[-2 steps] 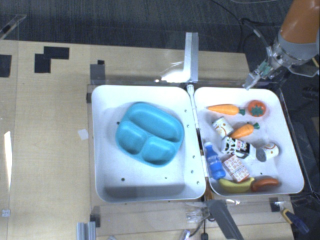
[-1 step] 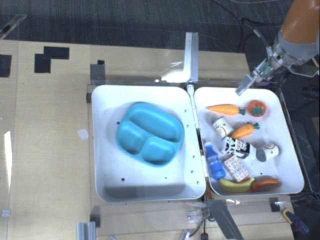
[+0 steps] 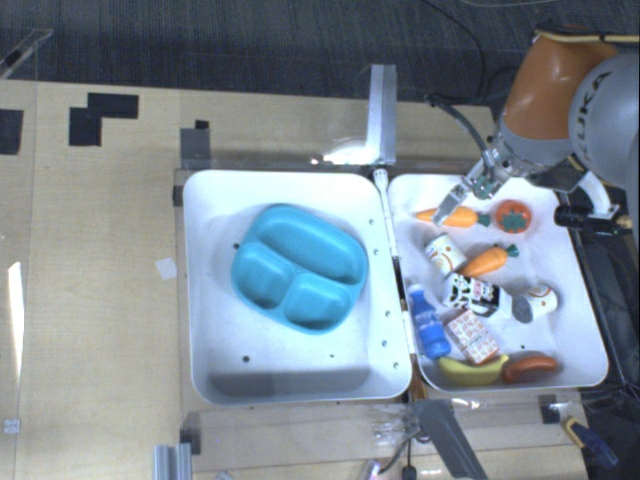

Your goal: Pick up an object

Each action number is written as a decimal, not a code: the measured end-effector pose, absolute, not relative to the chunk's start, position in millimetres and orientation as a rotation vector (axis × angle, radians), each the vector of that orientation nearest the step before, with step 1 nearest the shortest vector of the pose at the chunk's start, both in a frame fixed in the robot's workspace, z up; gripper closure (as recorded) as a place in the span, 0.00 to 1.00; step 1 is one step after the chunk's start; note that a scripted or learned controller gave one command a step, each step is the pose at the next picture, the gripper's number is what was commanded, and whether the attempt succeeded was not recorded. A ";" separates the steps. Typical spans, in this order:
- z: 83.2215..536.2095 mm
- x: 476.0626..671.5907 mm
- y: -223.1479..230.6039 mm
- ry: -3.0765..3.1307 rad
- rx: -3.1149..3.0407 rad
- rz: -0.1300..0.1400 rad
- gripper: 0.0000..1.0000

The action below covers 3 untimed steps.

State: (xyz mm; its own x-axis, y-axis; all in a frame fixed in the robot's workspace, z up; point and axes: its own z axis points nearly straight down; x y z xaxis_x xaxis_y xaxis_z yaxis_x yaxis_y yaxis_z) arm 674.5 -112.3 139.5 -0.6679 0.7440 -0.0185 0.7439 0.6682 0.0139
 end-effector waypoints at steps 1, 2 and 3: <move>89.2 661.9 -118.5 2.874 1.285 -0.007 0.00; 102.2 666.8 -115.9 2.857 1.276 0.008 1.00; 206.1 629.3 -54.5 2.942 1.075 0.006 1.00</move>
